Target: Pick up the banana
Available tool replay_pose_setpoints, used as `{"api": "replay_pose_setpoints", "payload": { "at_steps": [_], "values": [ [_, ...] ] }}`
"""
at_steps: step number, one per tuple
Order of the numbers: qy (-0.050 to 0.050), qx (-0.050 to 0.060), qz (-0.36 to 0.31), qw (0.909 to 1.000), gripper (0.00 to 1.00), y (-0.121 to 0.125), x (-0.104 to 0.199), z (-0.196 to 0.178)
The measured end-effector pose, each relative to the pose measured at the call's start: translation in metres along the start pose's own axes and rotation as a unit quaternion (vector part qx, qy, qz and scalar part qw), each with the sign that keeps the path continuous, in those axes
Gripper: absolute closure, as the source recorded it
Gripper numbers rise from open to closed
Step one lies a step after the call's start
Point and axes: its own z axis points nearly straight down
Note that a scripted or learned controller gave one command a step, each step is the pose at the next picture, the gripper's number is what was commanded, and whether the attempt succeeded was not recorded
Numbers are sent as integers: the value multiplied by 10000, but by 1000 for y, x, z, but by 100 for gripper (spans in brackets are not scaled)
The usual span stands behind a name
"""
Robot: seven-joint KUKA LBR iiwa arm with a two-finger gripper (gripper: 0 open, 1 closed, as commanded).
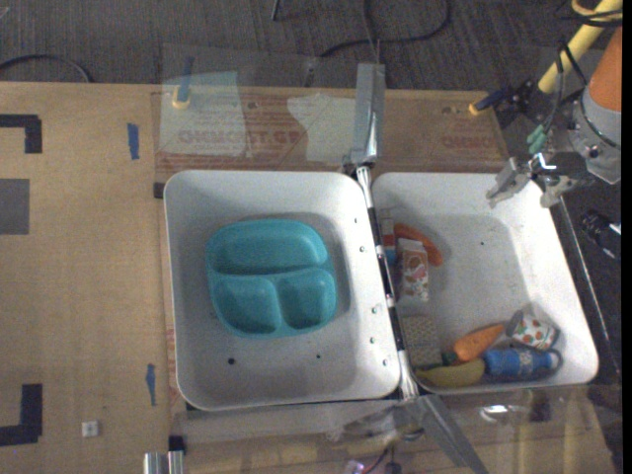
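Arm: we see the grey arm [604, 97] enter at the upper right, its orange band at the frame's edge, wrist angled down toward the far right corner of the right bin [563, 265].
Pincer: the pincer [528, 188] hangs above that corner's rim with its two fingers spread apart, one tip toward the bin's interior, the other over the rim; we see nothing between them.
Banana: the banana [452, 373] lies along the near wall of the right bin, near its left corner, well apart from the pincer.
Neighbours: we note an orange carrot-like piece [478, 341] just above the banana, a blue bottle [518, 363] touching its right end, and a small white cup with red spots [533, 332] beside the bottle.
Other items: a second orange piece [418, 240] and a small carton [413, 270] lie by the bin's left wall; a tan pad [422, 338] sits below them.
Left bin: the left bin [188, 265] carries a teal divided tray [273, 276] with three compartments.
Writing: we can see faded red lettering on the cardboard sheet [237, 131] on the desk [79, 265] behind the bins, under clear film, but it is too blurred to read; the carton's print is likewise unreadable.
Markings: blue tape strips [132, 141] and black corner marks [27, 131] dot the desk's left side.
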Motion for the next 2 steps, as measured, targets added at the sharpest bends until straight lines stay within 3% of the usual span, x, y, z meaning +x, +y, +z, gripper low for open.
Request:
{"api": "replay_pose_setpoints", "payload": {
  "at_steps": [1, 2],
  "values": [
    [-9, -12, 724, 9974, 0, 73, -38, -63],
    [-2, 7, 1090, 9940, 0, 51, 3, -5]
  ]
}}
